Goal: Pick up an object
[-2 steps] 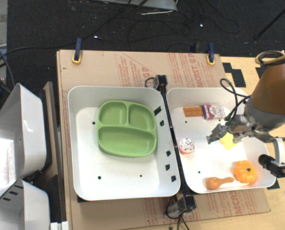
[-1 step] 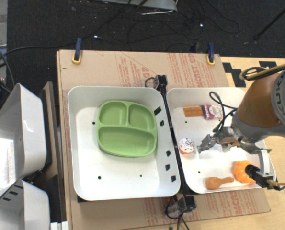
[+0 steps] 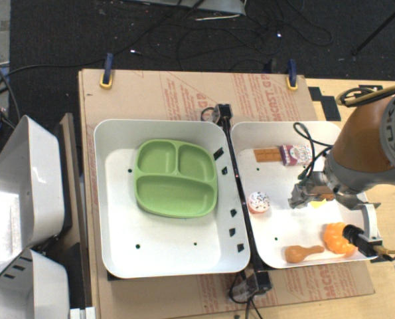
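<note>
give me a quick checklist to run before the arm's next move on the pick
1. Gripper is over the right bin: ok, it sits low near the bin's middle.
2. Something is between the fingers: cannot tell, the wrist hides the tips.
3. Pickable targets are free in the right bin: ok, the orange toy, tan drumstick-shaped piece, round sprinkled piece and brown bar all lie apart from the gripper.
4. Yellow item beside the gripper is reachable: cannot tell, it is mostly hidden.
5. Green divided plate is out of the way: ok, it lies in the left bin.
</note>
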`<action>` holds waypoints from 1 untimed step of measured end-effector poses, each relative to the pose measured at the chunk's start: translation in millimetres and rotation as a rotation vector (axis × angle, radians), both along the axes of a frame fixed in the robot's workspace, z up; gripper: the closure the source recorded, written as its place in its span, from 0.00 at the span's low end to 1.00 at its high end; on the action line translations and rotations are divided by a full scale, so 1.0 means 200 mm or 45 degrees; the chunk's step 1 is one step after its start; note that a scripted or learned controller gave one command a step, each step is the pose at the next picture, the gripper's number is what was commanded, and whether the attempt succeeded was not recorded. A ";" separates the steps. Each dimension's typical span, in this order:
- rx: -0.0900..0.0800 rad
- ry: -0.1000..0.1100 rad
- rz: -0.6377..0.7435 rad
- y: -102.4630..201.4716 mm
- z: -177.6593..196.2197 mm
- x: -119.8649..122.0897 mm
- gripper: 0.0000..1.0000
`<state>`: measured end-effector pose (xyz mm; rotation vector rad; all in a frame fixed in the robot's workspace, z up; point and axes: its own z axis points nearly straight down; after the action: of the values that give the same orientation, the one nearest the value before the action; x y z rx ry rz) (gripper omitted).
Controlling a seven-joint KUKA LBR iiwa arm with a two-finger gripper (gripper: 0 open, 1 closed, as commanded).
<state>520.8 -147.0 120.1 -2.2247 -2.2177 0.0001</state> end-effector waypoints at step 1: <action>-0.002 -0.006 0.007 -0.02 0.23 0.04 1.00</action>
<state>528.5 -151.6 166.1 -2.2220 -2.2272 -0.0033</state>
